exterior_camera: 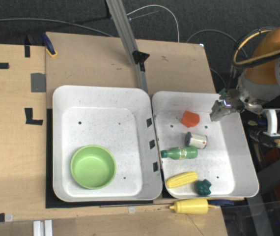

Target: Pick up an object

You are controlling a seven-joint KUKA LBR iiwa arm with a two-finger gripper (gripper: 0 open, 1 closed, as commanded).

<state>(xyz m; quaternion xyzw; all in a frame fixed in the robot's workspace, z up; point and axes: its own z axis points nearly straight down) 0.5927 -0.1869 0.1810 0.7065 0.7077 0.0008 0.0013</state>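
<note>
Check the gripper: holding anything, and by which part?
Nothing held. The gripper sits over the right bin's upper right rim, apart from the orange block, with nothing between its fingers.

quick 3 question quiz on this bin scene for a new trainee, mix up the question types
1. True or false: the green bowl lies in the left bin.
2. Which lies nearest the tool? A) yellow corn B) orange block C) green bottle
3. Fill in: the yellow bottle lies outside the right bin, just past its ___ edge.

Key: 1 true; 2 B; 3 near (bottom).
</note>
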